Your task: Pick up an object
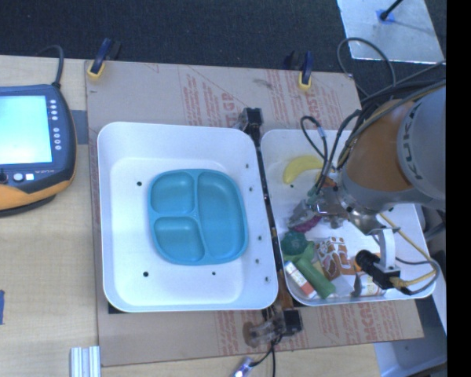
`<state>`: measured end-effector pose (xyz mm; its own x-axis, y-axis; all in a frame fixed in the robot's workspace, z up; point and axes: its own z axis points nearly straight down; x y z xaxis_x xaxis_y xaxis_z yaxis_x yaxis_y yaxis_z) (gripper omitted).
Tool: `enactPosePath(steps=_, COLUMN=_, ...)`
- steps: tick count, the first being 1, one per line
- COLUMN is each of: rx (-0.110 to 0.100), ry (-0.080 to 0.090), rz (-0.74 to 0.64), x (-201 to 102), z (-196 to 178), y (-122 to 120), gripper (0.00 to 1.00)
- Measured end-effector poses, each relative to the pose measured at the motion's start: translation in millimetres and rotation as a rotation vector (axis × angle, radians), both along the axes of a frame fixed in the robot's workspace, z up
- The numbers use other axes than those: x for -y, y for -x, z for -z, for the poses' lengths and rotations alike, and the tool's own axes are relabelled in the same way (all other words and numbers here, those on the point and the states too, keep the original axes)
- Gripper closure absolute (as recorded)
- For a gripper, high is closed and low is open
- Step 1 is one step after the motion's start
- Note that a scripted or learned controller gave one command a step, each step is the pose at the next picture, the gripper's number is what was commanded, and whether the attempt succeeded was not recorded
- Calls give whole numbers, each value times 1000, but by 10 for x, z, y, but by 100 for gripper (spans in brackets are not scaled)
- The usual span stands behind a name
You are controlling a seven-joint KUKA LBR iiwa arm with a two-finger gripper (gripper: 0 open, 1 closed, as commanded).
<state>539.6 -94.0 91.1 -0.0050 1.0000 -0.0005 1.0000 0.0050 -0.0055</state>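
Note:
The right bin [279, 149] holds a pile of small objects. A yellow banana-shaped piece [301, 167] lies near its far side. A dark green round piece [293, 244] sits by the left wall, with a green stick [315, 278] and a red-and-white tube [297, 276] in front of it. A brown-and-white patterned item [333, 255] lies beside them. My gripper [314, 207] hangs low in this bin, over a purple-grey item just beyond the green piece. The grey wrist and orange band [377, 159] cover the bin's right half.
The left bin [118, 210] holds a blue three-compartment plate [196, 215]. A teach pendant [23, 144] rests on the bench at far left. Yellow cables [412, 277] loop over the right bin's near right corner. Clamps [305, 67] hold the cardboard at the back.

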Motion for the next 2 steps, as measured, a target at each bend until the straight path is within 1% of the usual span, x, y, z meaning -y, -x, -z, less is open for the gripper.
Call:
enactPosePath(steps=1, rx=3, ry=1, rz=0, x=-14, z=-6, y=-121, gripper=0)
enactPosePath(steps=2, rx=1, ry=2, rz=-3, x=-4, z=-105, y=-118, gripper=100)
